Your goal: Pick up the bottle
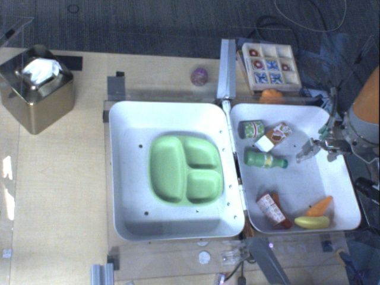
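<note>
A green bottle (pixel 265 159) with a yellow label lies on its side in the left half of the right bin (pixel 332 177), cap pointing right. My gripper (pixel 311 148) hangs over the right part of that bin, to the right of the bottle's cap and apart from it. Nothing shows in its grasp. A red and white bottle-like container (pixel 274 210) lies near the bin's front edge.
A green can (pixel 252 129), a small carton (pixel 279 133) and a white block (pixel 263 143) lie just behind the green bottle. A banana (pixel 312 222) and a carrot (pixel 321 205) sit at the front right. The left bin (pixel 124 159) holds a green divided tray (pixel 185 168).
</note>
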{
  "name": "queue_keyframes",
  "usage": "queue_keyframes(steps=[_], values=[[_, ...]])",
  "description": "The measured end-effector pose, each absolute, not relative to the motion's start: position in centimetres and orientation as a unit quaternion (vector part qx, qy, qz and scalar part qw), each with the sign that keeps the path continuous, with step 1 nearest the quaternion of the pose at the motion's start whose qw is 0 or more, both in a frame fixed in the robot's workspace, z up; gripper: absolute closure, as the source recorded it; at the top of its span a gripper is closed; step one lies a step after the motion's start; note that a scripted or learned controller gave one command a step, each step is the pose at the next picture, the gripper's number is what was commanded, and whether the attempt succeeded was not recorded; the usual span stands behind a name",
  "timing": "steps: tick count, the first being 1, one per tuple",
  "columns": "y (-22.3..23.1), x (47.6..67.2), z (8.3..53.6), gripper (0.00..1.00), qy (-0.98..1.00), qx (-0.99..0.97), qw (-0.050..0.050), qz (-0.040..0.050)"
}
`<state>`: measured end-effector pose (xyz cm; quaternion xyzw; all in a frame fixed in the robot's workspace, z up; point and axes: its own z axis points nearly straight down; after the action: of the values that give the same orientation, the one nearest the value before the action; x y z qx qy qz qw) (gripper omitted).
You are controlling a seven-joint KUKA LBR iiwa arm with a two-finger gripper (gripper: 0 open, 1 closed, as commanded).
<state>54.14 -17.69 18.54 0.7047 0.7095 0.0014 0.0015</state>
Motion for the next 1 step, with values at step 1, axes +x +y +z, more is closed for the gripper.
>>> queue_keyframes(steps=[1], values=[[-8.27,55.66,9.07,0.0,0.648,0.762,0.005,0.006]])
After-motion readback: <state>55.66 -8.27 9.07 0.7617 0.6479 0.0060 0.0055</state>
